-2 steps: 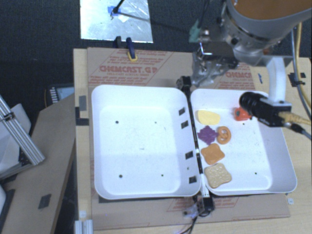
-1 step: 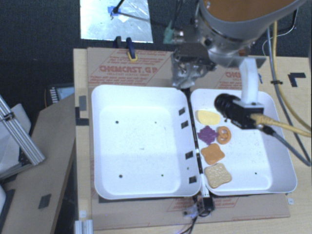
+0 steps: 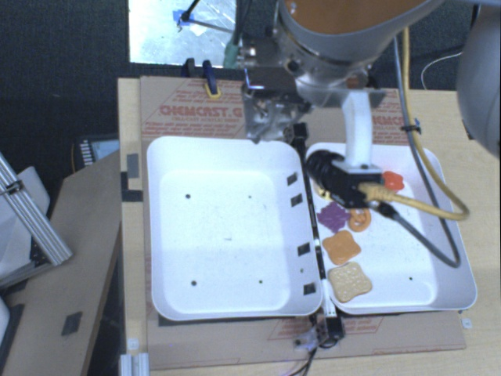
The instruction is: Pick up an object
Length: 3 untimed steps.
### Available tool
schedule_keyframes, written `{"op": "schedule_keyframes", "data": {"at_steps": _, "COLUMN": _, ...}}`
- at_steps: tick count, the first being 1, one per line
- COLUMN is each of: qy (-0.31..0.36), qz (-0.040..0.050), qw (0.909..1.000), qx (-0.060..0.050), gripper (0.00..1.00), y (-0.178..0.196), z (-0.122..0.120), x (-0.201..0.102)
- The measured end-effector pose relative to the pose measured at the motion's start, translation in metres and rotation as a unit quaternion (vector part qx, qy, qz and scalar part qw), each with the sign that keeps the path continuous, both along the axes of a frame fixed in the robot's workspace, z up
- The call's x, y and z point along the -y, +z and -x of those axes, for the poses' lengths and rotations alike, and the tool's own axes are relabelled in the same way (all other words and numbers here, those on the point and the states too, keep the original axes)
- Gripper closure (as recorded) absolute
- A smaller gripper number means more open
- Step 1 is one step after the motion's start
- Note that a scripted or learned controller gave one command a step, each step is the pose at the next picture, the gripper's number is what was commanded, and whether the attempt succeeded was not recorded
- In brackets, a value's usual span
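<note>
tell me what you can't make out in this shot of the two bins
- Gripper: in the camera view it is blurred against the cardboard, so its finger state is unreadable.
- Far part of the right bin: hidden by the arm and black cable.
- Orange piece: partly covered by the cable fitting; its shape is unclear.

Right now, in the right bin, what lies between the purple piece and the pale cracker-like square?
In the camera view, an orange-tan toast-like piece lies between the purple piece and the pale square cracker, along the right bin's left side.
</note>
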State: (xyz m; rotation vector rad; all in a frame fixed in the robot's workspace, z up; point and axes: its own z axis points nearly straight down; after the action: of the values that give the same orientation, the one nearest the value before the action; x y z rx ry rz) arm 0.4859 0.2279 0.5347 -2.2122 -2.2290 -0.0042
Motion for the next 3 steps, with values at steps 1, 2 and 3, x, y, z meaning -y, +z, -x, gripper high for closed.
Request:
{"op": "schedule_keyframes", "data": {"at_steps": 1, "qy": -0.001, "qz": 0.0002, "qw": 1.0, "qx": 0.0, "gripper": 1.0, "y": 0.0, "z": 0.0, "x": -0.007}}
{"op": "schedule_keyframes", "data": {"at_steps": 2, "qy": -0.001, "qz": 0.0004, "qw": 1.0, "qx": 0.0, "gripper": 0.0, "y": 0.0, "z": 0.0, "x": -0.006}}
{"op": "schedule_keyframes", "data": {"at_steps": 3, "qy": 0.001, "qz": -0.0007, "qw": 1.0, "qx": 0.002, "gripper": 1.0, "y": 0.012, "z": -0.001, "x": -0.007}}
